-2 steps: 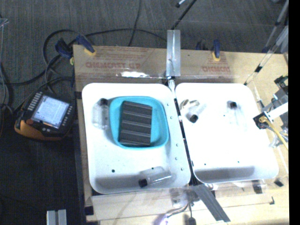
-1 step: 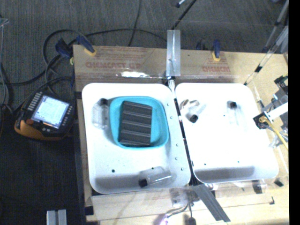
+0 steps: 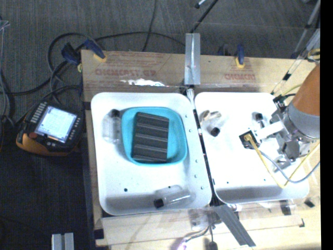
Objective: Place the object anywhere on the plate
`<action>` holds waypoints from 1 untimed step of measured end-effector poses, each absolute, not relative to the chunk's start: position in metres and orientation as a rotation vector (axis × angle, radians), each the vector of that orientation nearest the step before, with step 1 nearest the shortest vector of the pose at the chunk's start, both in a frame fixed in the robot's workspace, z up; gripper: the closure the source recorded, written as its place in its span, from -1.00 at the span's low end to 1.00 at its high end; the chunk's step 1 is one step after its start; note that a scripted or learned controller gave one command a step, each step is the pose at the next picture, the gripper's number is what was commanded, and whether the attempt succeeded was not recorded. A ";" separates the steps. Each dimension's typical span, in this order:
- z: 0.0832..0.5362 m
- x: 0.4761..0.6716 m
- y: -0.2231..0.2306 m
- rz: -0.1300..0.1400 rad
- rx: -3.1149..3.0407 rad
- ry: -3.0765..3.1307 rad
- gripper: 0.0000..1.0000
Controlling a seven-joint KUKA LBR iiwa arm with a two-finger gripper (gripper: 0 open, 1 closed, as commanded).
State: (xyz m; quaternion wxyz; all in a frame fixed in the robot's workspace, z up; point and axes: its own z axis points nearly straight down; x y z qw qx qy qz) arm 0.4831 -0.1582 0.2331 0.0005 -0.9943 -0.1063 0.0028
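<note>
A blue plate [image 3: 178, 139] lies in the left bin [image 3: 104, 181]. On it rests a dark grey ridged block [image 3: 151, 137], lying flat near the plate's middle. My gripper [image 3: 287, 149] hangs over the right side of the right bin [image 3: 234, 184], far from the plate, below the grey wrist and orange band [image 3: 315, 92]. Nothing shows in its grasp. A small clear bottle with a dark cap [image 3: 211, 123] lies in the right bin's upper left corner.
A clear bottle [image 3: 111, 125] lies just left of the plate. Another clear bottle [image 3: 170, 197] lies at the left bin's front wall. Yellow cables [image 3: 270, 165] loop under the wrist. A handheld pendant [image 3: 52, 126] sits off the bench to the left.
</note>
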 end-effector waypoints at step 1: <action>0.273 0.483 -0.225 0.006 -3.125 -0.338 -1.00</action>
